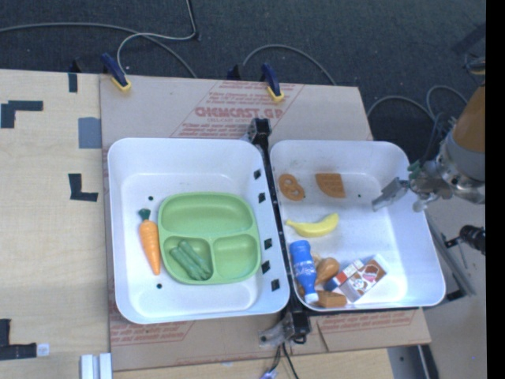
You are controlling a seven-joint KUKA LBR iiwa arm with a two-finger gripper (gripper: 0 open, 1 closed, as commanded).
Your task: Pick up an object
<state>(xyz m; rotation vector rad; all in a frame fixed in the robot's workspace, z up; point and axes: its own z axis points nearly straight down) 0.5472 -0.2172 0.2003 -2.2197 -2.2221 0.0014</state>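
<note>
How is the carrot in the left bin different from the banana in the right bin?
The carrot is orange with a green top, while the banana is plain yellow. The carrot is straight and lies along the left edge of the green tray, whereas the banana is curved and lies crosswise near the middle of the right bin. The carrot sits close beside the tray; the banana lies apart from the things around it. Both rest flat on a white bin floor.

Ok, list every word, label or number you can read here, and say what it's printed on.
"CHEMCAST GP" in red, on the brown cardboard sheet under the bins; the smaller red lines around it are too blurred to read.
Small carton in the right bin: printing too small to read.
</note>
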